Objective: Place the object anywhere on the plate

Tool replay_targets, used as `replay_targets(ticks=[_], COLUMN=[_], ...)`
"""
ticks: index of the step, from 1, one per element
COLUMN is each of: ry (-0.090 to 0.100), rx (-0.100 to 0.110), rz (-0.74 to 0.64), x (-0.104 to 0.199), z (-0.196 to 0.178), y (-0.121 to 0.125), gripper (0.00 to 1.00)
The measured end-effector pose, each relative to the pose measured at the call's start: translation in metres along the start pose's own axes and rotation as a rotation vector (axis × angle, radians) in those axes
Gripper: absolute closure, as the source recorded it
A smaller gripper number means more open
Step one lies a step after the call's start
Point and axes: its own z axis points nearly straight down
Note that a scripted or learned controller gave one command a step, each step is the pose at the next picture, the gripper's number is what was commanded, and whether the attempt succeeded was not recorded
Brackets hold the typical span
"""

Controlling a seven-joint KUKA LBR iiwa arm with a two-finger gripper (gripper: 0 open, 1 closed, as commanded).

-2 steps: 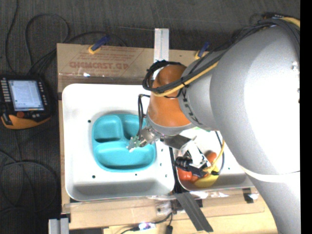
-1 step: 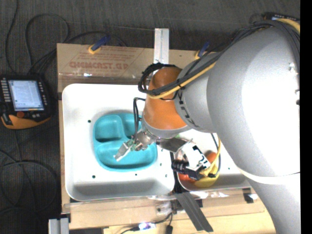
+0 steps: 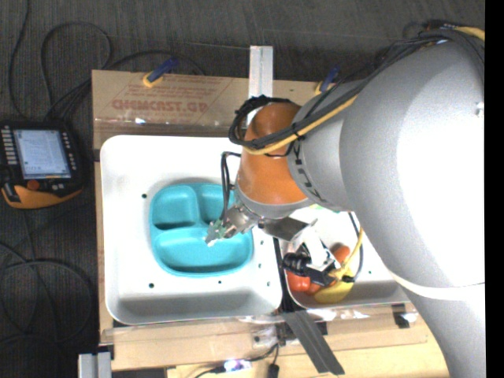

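Observation:
A teal plate (image 3: 183, 250) with divided compartments lies in the left white bin (image 3: 126, 211). My gripper (image 3: 215, 233) hangs low over the plate's right side, at the edge of its large front compartment. A small pale greenish bit shows at the gripper's tip, too small to tell whether it is a held thing. The grey arm with its orange band (image 3: 268, 156) reaches in from the right and hides most of the right bin.
In the right bin (image 3: 386, 290), a red-orange object (image 3: 340, 254) and a yellow object (image 3: 335, 291) lie near the front, partly under the wrist. A cardboard sheet (image 3: 157, 101) lies behind the bins. A teach pendant (image 3: 35, 160) sits on the floor at left.

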Motion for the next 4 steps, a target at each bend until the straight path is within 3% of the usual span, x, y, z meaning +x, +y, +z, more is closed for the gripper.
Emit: replay_targets(ticks=[1,2,3,4], ry=[0.003,0.005,0.006,0.005], rx=[0.021,0.010,-0.001,0.020], rz=[0.249,0.250,0.050,0.051], x=[-0.006,0.033,0.025,-0.042], z=[-0.060,0.027,0.029,-0.061], y=[-0.023,-0.028,-0.030,-0.074], gripper=[1.00,1.00,1.00,1.00])
